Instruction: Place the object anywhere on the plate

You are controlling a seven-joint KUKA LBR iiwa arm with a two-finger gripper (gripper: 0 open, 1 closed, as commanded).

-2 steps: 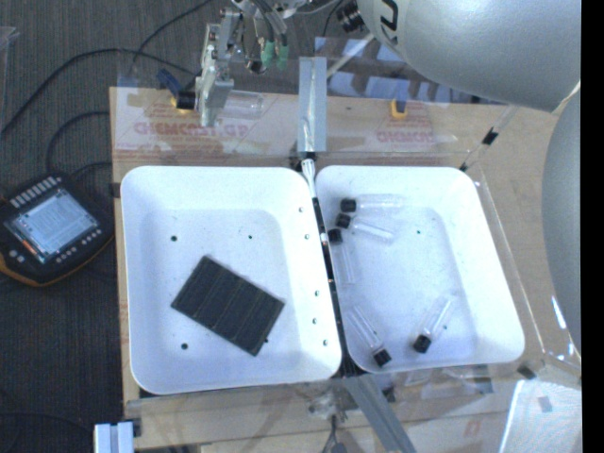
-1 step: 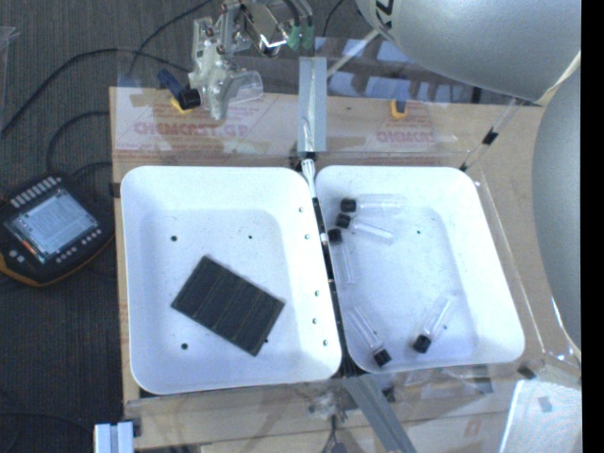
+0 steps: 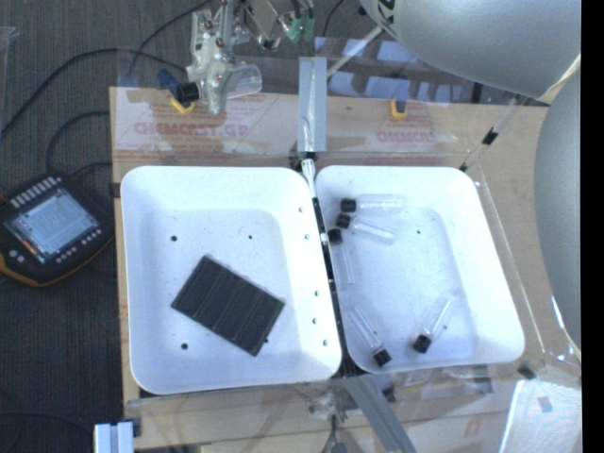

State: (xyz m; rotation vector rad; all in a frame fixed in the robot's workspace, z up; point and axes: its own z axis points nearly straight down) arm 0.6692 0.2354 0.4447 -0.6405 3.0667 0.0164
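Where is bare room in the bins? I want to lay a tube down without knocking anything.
Left bin: free floor above and right of the dark plate, toward the back wall. Right bin: the middle floor is bare. Crowded spots there: capped tubes at the back left, and more tubes along the front.

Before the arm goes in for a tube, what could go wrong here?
The clear tubes barely stand out against the right bin, so a grasp may miss. Several lie against its wall, which could block the fingers. The dark plate sits at an angle in the left bin, so a round tube might roll off.
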